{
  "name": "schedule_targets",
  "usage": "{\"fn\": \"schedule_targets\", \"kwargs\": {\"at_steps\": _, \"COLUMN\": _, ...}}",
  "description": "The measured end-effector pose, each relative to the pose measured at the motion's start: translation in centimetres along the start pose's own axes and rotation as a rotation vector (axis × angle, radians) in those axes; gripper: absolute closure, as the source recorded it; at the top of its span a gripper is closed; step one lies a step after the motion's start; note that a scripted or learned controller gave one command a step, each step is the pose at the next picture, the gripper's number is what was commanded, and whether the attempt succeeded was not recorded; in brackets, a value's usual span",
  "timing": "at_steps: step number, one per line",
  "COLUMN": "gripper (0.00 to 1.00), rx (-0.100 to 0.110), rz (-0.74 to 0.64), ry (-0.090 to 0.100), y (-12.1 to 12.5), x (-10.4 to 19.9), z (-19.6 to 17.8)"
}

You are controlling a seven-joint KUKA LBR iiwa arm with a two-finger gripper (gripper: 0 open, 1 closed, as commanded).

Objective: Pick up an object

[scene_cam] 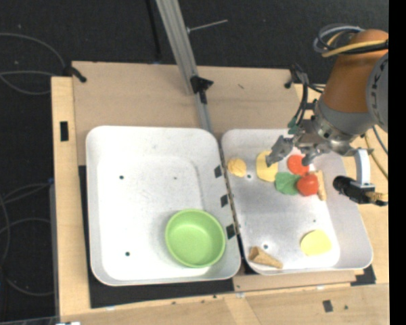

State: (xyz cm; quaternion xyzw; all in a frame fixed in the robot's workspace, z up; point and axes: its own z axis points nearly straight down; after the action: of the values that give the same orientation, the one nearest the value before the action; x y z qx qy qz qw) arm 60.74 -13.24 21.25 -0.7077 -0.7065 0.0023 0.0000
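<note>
My gripper [294,156] hangs over the back of the right bin [345,249], open, with its two dark fingers spread apart. Just under and between the fingertips lies an orange-red piece [296,164], which looks to be resting in the bin rather than gripped. Packed around it are a yellow piece [266,168] to the left, a green piece [285,182] in front and a red piece [309,185] at the front right. A small yellow piece [237,167] lies by the bin's left wall.
A yellow disc [316,242] and a tan cone [264,256] lie near the right bin's front edge. The left bin [122,161] holds a green bowl [195,237] at its front right. A metal post [179,39] rises behind the bins.
</note>
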Motion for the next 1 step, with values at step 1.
{"fn": "schedule_targets", "kwargs": {"at_steps": 1, "gripper": 0.00, "rx": 0.001, "rz": 0.000, "ry": 0.000, "y": -0.92, "x": -0.38, "z": 4.71}}
